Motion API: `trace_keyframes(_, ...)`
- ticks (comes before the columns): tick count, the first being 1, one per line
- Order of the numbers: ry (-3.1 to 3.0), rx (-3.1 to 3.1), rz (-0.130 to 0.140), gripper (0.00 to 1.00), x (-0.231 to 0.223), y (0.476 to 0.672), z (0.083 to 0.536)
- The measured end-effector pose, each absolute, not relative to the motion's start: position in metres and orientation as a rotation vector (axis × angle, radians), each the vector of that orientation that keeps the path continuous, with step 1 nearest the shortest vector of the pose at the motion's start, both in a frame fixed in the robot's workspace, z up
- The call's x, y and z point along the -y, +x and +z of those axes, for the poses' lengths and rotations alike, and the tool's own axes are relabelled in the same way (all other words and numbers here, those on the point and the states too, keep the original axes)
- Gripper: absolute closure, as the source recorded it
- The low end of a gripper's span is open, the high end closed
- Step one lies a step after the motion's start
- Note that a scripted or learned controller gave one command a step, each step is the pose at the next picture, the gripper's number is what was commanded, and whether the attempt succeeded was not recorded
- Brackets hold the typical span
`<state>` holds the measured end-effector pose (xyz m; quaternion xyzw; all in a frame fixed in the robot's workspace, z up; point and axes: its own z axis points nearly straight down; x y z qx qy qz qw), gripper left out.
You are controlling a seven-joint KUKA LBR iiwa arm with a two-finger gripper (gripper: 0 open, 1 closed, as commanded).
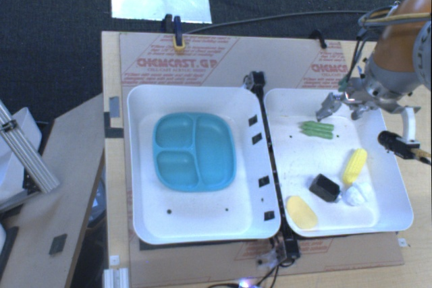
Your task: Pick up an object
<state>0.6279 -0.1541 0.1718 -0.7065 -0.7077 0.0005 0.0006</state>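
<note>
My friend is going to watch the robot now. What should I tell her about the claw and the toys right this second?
Claw: open, nothing between its fingers, hovering over the back of the right bin, just above the green beans.
Right bin also holds: corn cob, black block, white crumpled thing beside the block, and a yellow oval piece at the front.
Left bin: a blue divided plate lies in it.
Done: nothing picked up yet.
Left: lower the claw onto one object, likely the green beans since they are closest, close on it and lift.
</note>
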Motion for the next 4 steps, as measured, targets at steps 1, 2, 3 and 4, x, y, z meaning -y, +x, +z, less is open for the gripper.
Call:
trace_keyframes(1,-2.220,2.222,0.001,0.00,0.158,0.625,0.129)
trace_keyframes(2,-2.220,2.223,0.001,0.00,0.157,0.625,0.082)
trace_keyframes(3,-2.224,2.226,-0.005,1.00,0.158,0.627,0.096)
trace_keyframes(4,-2.226,2.224,-0.005,1.00,0.163,0.628,0.141)
